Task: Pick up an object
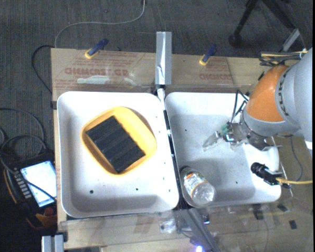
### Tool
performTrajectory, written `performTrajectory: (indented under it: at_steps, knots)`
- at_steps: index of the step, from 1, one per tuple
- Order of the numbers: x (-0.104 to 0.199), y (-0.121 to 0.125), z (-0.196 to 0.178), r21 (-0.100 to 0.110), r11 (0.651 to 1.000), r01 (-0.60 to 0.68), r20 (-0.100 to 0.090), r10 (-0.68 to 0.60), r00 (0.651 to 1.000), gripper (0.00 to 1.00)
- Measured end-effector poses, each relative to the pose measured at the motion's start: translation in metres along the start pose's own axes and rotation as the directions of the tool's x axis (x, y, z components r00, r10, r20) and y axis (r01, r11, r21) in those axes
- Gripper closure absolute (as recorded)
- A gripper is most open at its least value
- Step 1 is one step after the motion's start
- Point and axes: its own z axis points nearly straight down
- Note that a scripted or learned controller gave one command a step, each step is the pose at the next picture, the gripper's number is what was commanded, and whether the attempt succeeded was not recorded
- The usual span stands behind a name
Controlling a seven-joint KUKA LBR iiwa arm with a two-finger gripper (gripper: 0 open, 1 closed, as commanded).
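The arm (289, 96) reaches in from the right of the camera view, its thick grey body bent over and its orange band (265, 96) turned toward the camera above the wrist. Below the band the grey wrist narrows and points leftward and slightly down. The claw (214, 139) sits at the wrist's end, stretched out to the left at a shallow slant, pale and small against the arm's bulk. Thin dark cables run along the wrist near the band.
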Motion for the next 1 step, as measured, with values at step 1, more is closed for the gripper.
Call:
performTrajectory:
  at_steps: [1]
  knots:
    - [-0.0285, 0.0699, 0.0026, 0.005, 0.999, -0.046, 0.000, 0.046, 0.999, 0.00]
